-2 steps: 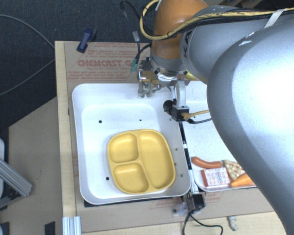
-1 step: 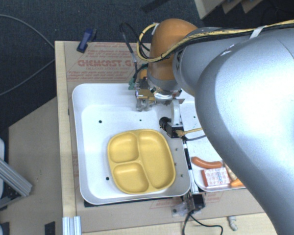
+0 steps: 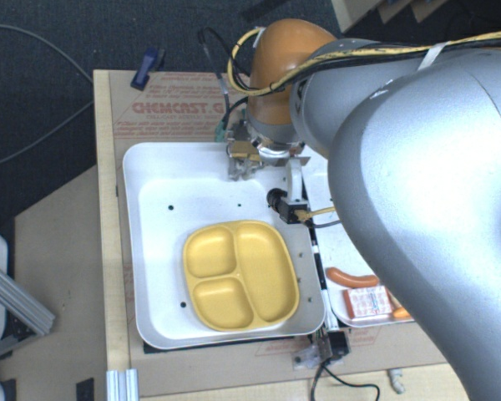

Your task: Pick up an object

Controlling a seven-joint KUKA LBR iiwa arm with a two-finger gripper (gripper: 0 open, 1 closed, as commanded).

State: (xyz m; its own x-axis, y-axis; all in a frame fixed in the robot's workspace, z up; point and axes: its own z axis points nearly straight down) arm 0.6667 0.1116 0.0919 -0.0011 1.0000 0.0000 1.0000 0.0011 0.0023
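Tray (image 3: 240,274), yellow and split into three compartments, lies flat in the left white bin (image 3: 150,224), toward that bin's near right corner, its rim close to the bin's right wall. The gripper (image 3: 244,167) hangs over the far edge of the same bin, near its far right corner, well apart from the tray and with bare white floor between them; nothing sits between the jaws, and whether they are spread or closed cannot be told from this slant. Above the gripper the orange band (image 3: 288,53) of the wrist shows, with yellow and black cables (image 3: 234,57) looped around it, and the broad grey arm (image 3: 426,207) fills the right side, hiding most of the right bin (image 3: 338,303). In the visible strip of that right bin lie an orange sausage-shaped object (image 3: 351,278) and, just beside it, a small red-and-white packet (image 3: 369,302). The bins rest on a brown cardboard sheet (image 3: 175,103) covering the tabletop, and a small blue object (image 3: 146,68) lies at its far left corner.
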